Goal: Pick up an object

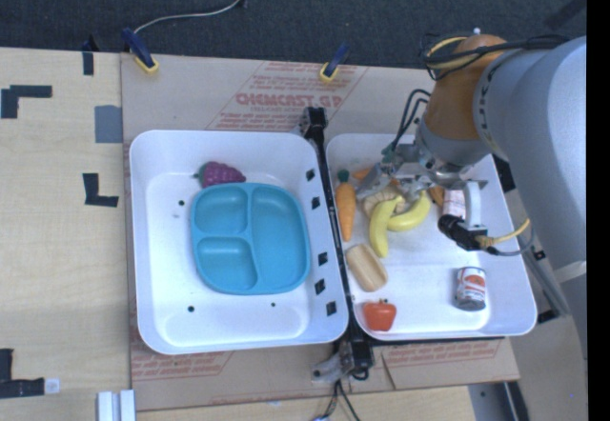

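Camera view, and the end effector (pixel 405 183) is down low in the upper part of the right bin (pixel 505 300), right on top of a cluster of food items; whether it is released or clenched, I cannot tell from here. Directly under it sit the bananas (pixel 396 217), yellow and curved, touching or just below the tool. Just to the left, a carrot (pixel 345 208) lies along the bin's left wall. Below the bananas, a tan bread roll (pixel 366 267) rests at a slant, and further down, near the bin's lower edge, sits a red tomato (pixel 379 314). Over at the lower right of that bin, a small can (pixel 470 288) stands well apart from the cluster. The grey arm (pixel 534 124) with its orange band comes in from the upper right of the frame.

Moving left, the left bin (pixel 162 314) carries a blue divided plate (pixel 251 238) in its middle, and purple grapes (pixel 219 173) sit touching the plate's upper left edge. Both bins rest on a sheet of cardboard (pixel 257 95) on the wooden worktop (pixel 57 257).
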`<state>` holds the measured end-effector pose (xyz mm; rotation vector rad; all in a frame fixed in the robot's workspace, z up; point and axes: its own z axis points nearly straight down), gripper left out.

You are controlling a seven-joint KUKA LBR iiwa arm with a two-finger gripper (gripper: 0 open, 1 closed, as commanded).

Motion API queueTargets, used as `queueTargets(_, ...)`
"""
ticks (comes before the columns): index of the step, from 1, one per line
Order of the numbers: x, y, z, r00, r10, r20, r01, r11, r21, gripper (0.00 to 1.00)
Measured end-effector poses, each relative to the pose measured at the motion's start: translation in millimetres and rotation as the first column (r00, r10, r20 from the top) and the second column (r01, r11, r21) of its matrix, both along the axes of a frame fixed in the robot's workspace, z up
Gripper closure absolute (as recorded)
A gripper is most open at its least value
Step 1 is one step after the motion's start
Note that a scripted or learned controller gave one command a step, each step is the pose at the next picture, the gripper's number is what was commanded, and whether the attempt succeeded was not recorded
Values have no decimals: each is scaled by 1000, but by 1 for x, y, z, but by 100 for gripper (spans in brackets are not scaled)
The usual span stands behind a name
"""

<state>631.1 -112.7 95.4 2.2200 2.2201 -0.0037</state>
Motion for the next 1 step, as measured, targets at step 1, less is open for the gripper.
queueTargets(1,-6,7,-6,1000,-7,11,7,1000,-14,0)
